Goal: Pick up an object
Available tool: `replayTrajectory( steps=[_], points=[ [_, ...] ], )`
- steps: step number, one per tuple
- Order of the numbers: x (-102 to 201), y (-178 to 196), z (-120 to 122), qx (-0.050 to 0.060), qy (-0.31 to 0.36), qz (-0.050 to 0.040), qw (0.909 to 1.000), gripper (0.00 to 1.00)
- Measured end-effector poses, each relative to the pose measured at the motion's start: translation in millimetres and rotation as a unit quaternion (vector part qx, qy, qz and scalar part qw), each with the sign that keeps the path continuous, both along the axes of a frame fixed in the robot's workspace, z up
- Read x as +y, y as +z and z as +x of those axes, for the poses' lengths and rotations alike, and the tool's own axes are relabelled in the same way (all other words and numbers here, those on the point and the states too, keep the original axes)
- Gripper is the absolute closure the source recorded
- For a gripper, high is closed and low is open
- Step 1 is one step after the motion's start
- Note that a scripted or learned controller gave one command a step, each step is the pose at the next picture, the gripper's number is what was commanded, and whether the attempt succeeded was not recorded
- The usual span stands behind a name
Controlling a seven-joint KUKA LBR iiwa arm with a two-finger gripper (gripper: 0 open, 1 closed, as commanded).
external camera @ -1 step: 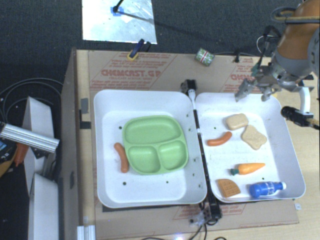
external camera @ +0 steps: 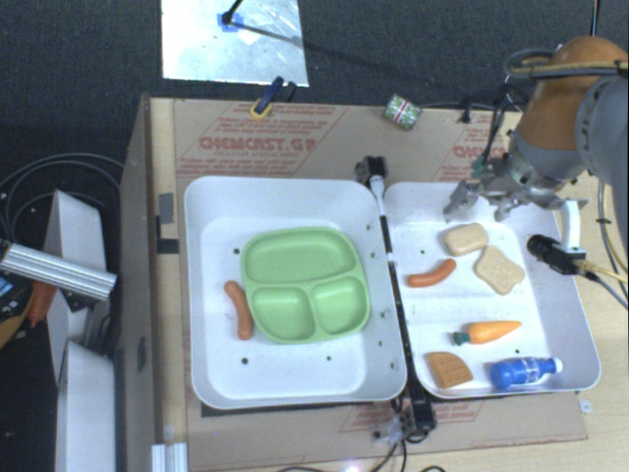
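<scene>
Just above the bread roll [external camera: 465, 238] hangs the gripper [external camera: 484, 201], fingers spread and pinching nothing. Roll sits in the right bin [external camera: 580, 347], upper part, touching nothing: sausage [external camera: 431, 274] just below-left of it, bread slice [external camera: 499, 269] just below-right. Looks like light hard plastic, smooth and rounded, so probably slippery; I'd pinch across its short width. The bin's far wall is close behind the roll, more open room in front.

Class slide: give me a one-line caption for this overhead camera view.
KUKA arm's gripper hovers over the right bin of toy food; a green divided tray sits in the left bin.
</scene>
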State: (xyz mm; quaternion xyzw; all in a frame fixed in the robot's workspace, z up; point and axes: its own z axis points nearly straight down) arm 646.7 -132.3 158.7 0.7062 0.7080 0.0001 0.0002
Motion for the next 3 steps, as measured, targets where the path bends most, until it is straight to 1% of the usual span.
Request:
replayTrajectory(
  steps=[1, 2, 3],
  points=[
    [-12, -60, 1, 0.0, -0.001, -0.0003, 1.0, 0.0],
    [-1, -74, -3, -0.001, 0.001, -0.0003, 1.0, 0.0],
    [-1, -63, -2, -0.002, 0.002, -0.0003, 1.0, 1.0]
  ],
)
